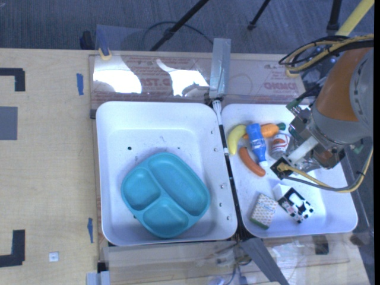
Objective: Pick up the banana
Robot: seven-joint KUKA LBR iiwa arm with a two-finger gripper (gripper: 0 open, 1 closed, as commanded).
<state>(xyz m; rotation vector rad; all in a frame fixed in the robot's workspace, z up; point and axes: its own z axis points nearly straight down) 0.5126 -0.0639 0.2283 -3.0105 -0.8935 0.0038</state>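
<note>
The yellow banana (pixel 236 138) lies curved in the right bin (pixel 338 209), near its upper left corner and close to the wall between the bins. A blue bottle (pixel 256 142) lies right beside it. My gripper (pixel 295 130) hangs over the right bin's upper right part, to the right of the bottle and well apart from the banana. Nothing shows between it and the banana except the bottle and a small can (pixel 279 145).
An orange carrot (pixel 271 129) lies above the can and a red-orange pepper (pixel 252 162) below the banana. A speckled block (pixel 264 210) and a black-and-white toy (pixel 295 206) sit toward the bin's front. The left bin (pixel 119 123) holds a blue divided plate (pixel 165 194).
</note>
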